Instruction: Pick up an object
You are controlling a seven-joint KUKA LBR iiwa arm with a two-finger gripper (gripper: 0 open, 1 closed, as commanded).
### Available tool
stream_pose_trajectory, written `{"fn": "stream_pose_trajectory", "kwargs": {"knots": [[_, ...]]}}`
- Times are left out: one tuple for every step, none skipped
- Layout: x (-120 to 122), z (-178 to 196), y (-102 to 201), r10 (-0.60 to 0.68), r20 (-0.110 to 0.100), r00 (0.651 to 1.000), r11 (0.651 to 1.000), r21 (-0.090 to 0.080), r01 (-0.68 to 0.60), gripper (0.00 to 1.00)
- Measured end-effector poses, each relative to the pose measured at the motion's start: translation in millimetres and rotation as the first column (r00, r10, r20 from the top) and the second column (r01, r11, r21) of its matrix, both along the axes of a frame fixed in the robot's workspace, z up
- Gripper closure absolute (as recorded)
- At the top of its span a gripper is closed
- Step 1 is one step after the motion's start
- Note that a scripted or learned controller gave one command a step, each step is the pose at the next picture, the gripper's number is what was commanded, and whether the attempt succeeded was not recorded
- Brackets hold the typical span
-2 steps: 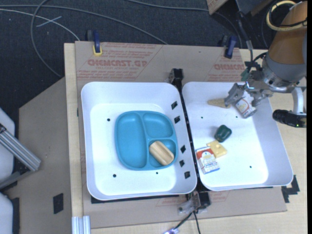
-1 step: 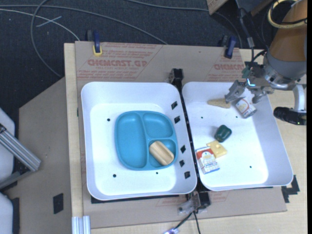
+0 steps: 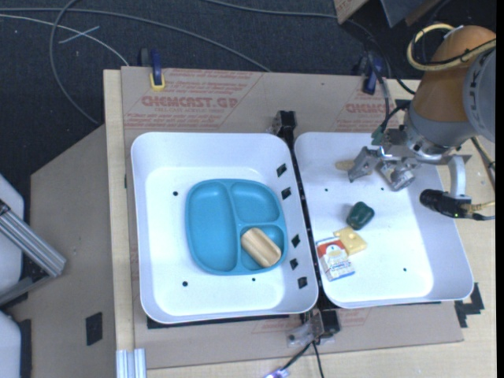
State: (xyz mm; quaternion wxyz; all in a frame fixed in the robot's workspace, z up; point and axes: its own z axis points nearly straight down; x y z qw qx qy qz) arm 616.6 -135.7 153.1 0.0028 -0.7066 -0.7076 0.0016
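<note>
My gripper (image 3: 381, 170) hangs over the back of the right bin (image 3: 441, 266), open, with nothing between its fingers. A small dark green object (image 3: 361, 213) lies on the bin floor just in front of it, apart from the fingers. Closer to the front lie a yellow block (image 3: 351, 241) and a red and white packet (image 3: 336, 259), touching each other. A small tan piece (image 3: 343, 164) lies left of the gripper near the bin's back left.
The left bin (image 3: 157, 211) holds a blue divided plate (image 3: 224, 219) with a tan roll (image 3: 261, 246) in its front right compartment. A black divider (image 3: 295, 211) runs between the bins. Cables (image 3: 449, 203) trail beside the wrist at the right.
</note>
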Motion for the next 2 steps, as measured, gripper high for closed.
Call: {"fn": "stream_pose_trajectory", "kwargs": {"knots": [[5.0,-43.2,-2.0,-0.001,0.003,1.000,1.000,-0.001,0.001,0.00],[5.2,-68.6,-1.5,-0.001,0.003,1.000,1.000,-0.001,0.001,0.00]]}}
